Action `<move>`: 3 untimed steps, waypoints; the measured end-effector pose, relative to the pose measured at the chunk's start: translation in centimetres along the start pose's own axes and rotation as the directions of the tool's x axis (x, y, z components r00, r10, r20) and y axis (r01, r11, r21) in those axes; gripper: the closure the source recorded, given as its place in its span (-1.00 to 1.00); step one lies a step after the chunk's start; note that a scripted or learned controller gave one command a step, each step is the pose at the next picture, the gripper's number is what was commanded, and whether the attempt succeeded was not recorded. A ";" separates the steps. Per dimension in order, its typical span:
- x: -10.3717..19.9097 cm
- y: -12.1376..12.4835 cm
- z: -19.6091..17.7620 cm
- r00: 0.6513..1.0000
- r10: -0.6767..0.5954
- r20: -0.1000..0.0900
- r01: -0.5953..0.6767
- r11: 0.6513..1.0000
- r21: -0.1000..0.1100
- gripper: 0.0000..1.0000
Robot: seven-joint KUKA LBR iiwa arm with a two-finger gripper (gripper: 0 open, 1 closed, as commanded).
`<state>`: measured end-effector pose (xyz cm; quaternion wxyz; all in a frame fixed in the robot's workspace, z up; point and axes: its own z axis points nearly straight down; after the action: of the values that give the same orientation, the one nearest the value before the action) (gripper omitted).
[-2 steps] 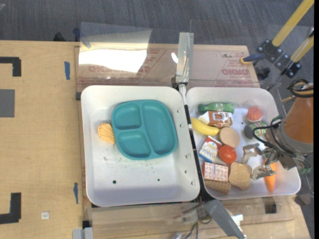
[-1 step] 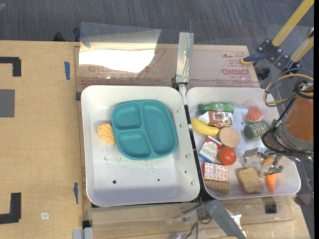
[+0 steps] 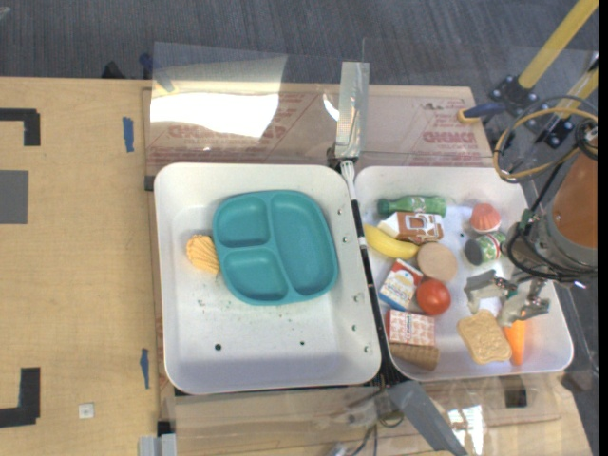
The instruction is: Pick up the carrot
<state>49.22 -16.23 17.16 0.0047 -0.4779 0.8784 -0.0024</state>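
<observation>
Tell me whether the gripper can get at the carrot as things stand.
Probably yes. The gripper hangs just above the carrot, which lies in the right bin near its front right corner. The toast slice lies close on the carrot's left and the bin wall is near, so room is tight.

The bench [image 3: 66,255] is pale tan wood with black corner marks and small blue tape strips. Two white bins sit on it: the left bin [image 3: 190,350] shows a few dark specks and carries a teal divided plate [image 3: 275,245] and a yellow-orange ridged shell shape [image 3: 201,252]. In the right bin [image 3: 560,350] lie an orange carrot [image 3: 516,340], a tan speckled toast slice [image 3: 484,338], a red tomato [image 3: 434,297], a yellow banana [image 3: 388,243], a green bottle with a white label [image 3: 411,205], a brown-and-white carton [image 3: 419,226], a beige oval [image 3: 438,260], a red-and-white box [image 3: 410,328], a brown wafer [image 3: 414,354], and a red-and-white strawberry-like piece [image 3: 485,218]. The arm [image 3: 575,207] is orange above the wrist, and the end effector [image 3: 513,297] is grey metal.
</observation>
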 end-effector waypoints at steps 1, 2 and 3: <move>3.3 -0.7 8.4 0.955 -0.296 -0.002 0.296 0.955 -0.006 1.00; -1.5 2.2 8.3 0.947 -0.321 -0.002 0.321 0.947 -0.002 1.00; 5.5 -2.2 0.1 0.825 -0.566 -0.001 0.566 0.825 -0.003 1.00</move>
<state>48.08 -22.08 17.07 0.0022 -0.7166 0.6975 -0.0031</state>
